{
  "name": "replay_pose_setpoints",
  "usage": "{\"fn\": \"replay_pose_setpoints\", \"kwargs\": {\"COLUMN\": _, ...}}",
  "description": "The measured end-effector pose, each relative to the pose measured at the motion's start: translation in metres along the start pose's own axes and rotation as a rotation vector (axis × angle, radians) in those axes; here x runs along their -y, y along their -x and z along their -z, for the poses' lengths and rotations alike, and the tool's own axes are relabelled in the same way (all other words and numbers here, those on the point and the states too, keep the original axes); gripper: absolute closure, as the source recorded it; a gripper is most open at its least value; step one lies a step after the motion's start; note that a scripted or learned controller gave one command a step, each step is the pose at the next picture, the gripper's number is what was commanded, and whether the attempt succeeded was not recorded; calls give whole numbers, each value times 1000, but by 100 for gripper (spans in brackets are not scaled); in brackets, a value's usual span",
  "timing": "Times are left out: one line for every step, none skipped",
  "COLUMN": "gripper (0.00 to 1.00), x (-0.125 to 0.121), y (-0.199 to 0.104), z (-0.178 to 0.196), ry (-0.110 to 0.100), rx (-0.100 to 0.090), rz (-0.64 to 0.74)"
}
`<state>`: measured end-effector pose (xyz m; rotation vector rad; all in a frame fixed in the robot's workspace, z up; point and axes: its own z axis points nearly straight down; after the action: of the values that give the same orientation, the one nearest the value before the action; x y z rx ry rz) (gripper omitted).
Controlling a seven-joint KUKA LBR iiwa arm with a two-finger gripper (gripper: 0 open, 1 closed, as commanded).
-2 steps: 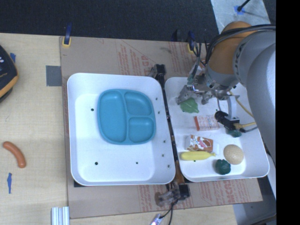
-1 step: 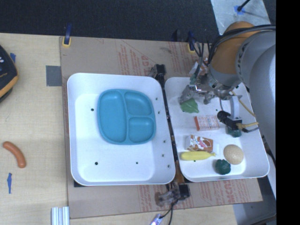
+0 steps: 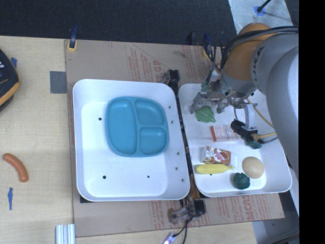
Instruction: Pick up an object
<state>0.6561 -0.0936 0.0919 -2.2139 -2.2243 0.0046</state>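
Along the lower edge of the right bin (image 3: 277, 187) lie a dark green ball (image 3: 241, 181), a tan round object (image 3: 253, 167), a yellow banana-shaped piece (image 3: 213, 170) and a small red-and-white packet (image 3: 217, 155), with a pale orange packet (image 3: 223, 132) just above them. Left of these, the left bin (image 3: 86, 136) holds a blue divided plate (image 3: 137, 125). Farther up the right bin, the gripper (image 3: 207, 105) hangs over a green leafy object (image 3: 205, 115), seemingly touching it; whether its fingers are spread or closed cannot be told. At the frame's left edge, a sausage (image 3: 15, 166) lies on the bench (image 3: 35, 136).
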Motion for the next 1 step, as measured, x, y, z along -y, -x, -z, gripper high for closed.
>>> {"fn": "replay_pose_setpoints", "kwargs": {"gripper": 0, "x": 0, "y": 12, "z": 0, "ry": 2, "rx": 1, "rz": -2}}
